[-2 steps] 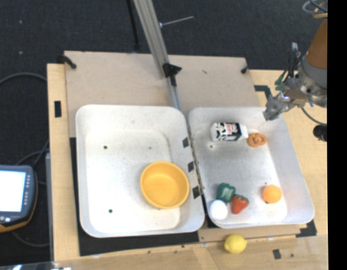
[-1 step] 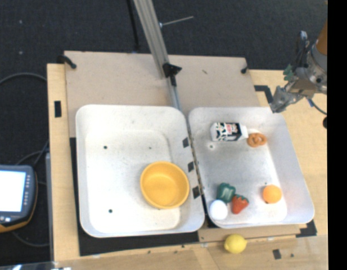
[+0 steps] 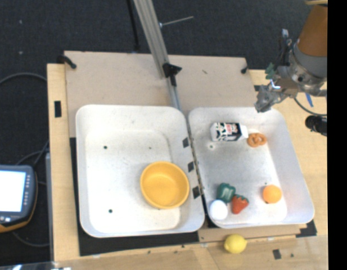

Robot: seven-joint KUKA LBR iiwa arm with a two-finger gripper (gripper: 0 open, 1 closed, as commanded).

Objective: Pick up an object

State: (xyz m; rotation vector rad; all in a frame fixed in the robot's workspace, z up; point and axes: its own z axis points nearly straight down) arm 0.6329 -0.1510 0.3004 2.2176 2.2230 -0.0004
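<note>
Setting: we see a tan wooden counter on dark carpet, bearing two shallow white bins side by side.
Left bin: we find the left white bin holding a round yellow plastic bowl, upright, near its lower right corner.
Right bin: we see the right white bin with several small things spread apart in it.
Upper items: we note a white and black milk carton lying on its side, with a small orange pretzel-like toy just beside it on the right.
Lower items: we see a white egg, a green toy piece and a red strawberry-like toy clustered close together; a round orange fruit lies apart to the right.
Outside the bins: we spot a yellow lemon on the counter just below the right bin.
Arm: we see the grey arm with its orange band at the right.
Gripper: we place the gripper over the right bin's upper right corner, above the carton and apart from it; we cannot tell how it is set.
Side: we see a handheld screen pendant at the left.
</note>
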